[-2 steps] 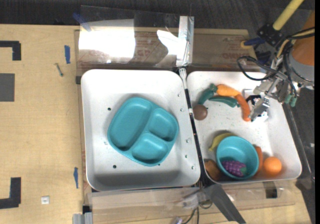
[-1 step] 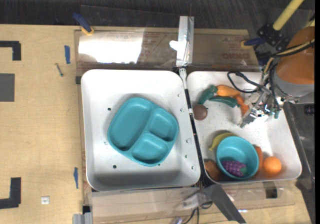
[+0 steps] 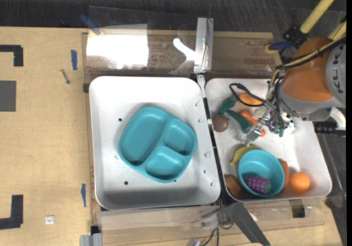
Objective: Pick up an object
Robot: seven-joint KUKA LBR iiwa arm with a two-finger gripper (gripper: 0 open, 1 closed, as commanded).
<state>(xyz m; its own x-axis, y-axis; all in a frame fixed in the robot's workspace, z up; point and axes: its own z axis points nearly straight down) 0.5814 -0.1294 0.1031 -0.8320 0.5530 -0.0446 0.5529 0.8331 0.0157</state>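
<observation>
Reaching in from the right, the grey arm with its orange band [image 3: 308,77] is leaning down over the right white bin [image 3: 319,151]. Its two-finger gripper [image 3: 258,129] is hanging just above the bin floor; whether it is released or clenched, I cannot tell. It is sitting beside an orange carrot-shaped toy [image 3: 246,118], above the teal plastic bowl [image 3: 263,172] with purple grapes [image 3: 257,184]. A teal divided plate [image 3: 158,143] is lying in the left white bin [image 3: 104,129].

Teal plate [image 3: 158,142], teal bowl [image 3: 262,171], white bins [image 3: 104,107].
</observation>
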